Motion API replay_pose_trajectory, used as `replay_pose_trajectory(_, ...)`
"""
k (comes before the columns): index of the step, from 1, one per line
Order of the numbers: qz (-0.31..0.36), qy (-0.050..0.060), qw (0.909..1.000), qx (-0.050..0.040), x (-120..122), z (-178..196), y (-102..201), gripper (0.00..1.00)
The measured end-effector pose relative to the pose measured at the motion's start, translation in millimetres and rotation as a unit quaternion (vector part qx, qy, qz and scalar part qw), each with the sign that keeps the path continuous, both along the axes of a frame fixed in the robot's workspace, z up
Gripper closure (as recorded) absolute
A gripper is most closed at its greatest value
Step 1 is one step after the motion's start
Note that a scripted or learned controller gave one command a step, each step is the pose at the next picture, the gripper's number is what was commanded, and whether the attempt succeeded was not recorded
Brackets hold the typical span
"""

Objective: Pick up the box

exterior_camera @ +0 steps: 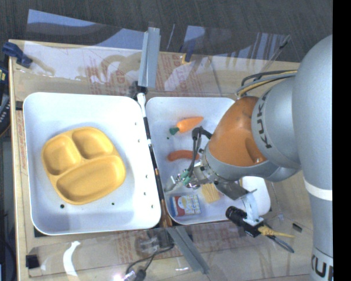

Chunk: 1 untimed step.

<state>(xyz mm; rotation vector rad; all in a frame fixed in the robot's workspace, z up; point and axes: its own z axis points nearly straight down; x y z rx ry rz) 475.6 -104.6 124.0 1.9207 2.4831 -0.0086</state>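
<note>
Small printed box (185,204) flat in right bin's near edge

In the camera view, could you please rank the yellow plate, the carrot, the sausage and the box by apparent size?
1. Yellow plate, by far the largest.
2. Box.
3. Carrot and sausage look alike; the arm partly hides the sausage, so I won't rank them.

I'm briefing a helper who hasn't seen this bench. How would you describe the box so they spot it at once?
Start at the right-hand shallow white bin, the one the grey and orange arm reaches into. Go to its near edge: the small flat box with a white, red and blue printed face lies there, below the gripper. Its neighbours, an orange carrot and a reddish sausage, are rounded and plain.
</note>
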Motion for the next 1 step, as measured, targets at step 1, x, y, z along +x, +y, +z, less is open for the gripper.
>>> replay_pose_trajectory(1, -0.004, 0.000, 1.0000, 0.0034, 53.6, 49.1, -34.2, 0.00)
